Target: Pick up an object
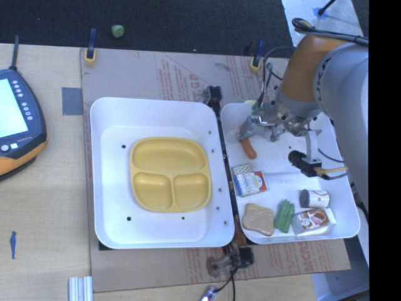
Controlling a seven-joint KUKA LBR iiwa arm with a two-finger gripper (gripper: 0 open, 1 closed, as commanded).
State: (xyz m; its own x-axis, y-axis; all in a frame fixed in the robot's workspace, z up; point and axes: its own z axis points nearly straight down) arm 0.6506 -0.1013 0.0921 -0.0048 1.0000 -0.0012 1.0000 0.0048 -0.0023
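My gripper [246, 132] hangs low over the far left part of the right bin [348, 229]. An orange sausage [249, 148] lies just below it, at or very near its tip; contact is unclear. Further toward the front of that bin lie a small picture carton [249, 182], a slice of bread [258, 219], a green vegetable piece [285, 216], a small can [314, 199] and a flat printed box [313, 221]. None of these is lifted.
The left bin [106, 168] holds a yellow divided plate [170, 173]. An orange-rimmed handheld pendant [15, 121] rests at the bench's left edge. Clamps [91, 50] sit along the back of the board, and a small green object [117, 31] lies beyond it.
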